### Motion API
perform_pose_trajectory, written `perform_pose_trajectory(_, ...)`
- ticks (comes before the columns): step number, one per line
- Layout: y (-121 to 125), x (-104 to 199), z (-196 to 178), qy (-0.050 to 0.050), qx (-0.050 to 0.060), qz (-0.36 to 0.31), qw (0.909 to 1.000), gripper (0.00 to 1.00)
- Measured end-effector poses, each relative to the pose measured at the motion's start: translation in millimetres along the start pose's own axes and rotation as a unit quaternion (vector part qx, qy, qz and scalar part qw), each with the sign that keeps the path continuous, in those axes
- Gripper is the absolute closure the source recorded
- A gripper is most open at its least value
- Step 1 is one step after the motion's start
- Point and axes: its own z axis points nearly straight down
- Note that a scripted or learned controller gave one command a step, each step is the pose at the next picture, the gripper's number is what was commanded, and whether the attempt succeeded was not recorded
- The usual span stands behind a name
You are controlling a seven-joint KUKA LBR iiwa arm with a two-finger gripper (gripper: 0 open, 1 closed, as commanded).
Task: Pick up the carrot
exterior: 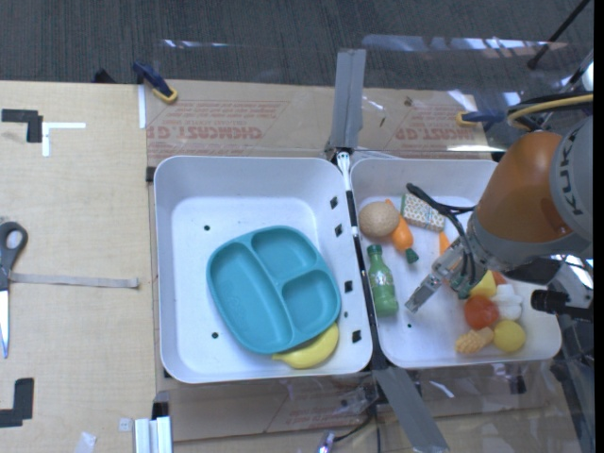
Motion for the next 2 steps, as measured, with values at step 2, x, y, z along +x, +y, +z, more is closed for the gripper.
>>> perform_pose_trajectory(2, 17, -4, 0, 0.001, 0.001, 0.244, 0.9698, 0.0)
